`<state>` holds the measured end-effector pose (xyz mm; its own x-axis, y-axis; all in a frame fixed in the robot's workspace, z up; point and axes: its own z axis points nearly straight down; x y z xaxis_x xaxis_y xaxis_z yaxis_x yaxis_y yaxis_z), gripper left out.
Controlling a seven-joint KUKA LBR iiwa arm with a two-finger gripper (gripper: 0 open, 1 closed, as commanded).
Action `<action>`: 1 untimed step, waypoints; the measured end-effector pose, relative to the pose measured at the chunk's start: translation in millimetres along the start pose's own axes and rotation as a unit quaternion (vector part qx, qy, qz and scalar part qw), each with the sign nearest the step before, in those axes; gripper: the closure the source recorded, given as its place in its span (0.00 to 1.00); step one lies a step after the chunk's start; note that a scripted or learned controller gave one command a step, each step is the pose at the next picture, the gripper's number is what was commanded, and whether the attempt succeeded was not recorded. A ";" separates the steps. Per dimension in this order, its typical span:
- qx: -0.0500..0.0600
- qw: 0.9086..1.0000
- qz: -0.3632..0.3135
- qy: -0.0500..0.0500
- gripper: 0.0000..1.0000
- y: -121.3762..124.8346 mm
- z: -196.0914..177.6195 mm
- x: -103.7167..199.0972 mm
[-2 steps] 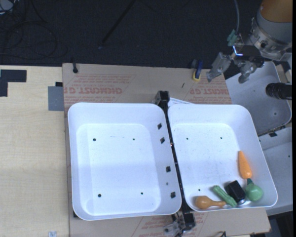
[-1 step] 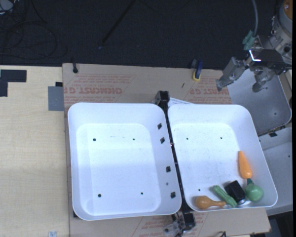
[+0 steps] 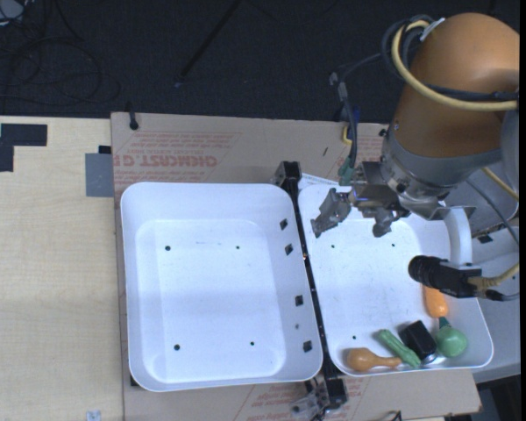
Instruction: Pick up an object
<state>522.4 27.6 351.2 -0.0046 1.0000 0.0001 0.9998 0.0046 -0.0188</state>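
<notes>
Pick — not yet made, all steps remaining. Hand (image 3: 358,211): fingers spread apart, nothing between them, poised over the right bin's (image 3: 368,274) upper part. Objects — orange piece (image 3: 435,303), green pieces (image 3: 450,340), black item (image 3: 418,339), tan pear-shaped item (image 3: 371,359) — clustered in the bin's near-right corner, well apart from the hand.

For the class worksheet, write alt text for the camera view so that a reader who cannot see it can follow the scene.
A grey and orange robot arm holds its gripper above the far end of the right white bin. A few small objects, among them an orange one, lie in that bin's near corner. The left white bin sits alongside.
</notes>
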 end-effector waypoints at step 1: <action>-0.008 1.000 0.006 -0.002 0.00 11.9 -9.3 -91.1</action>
<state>534.9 -63.4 360.3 0.0083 1.0000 -0.0036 1.0000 -0.0083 -0.0019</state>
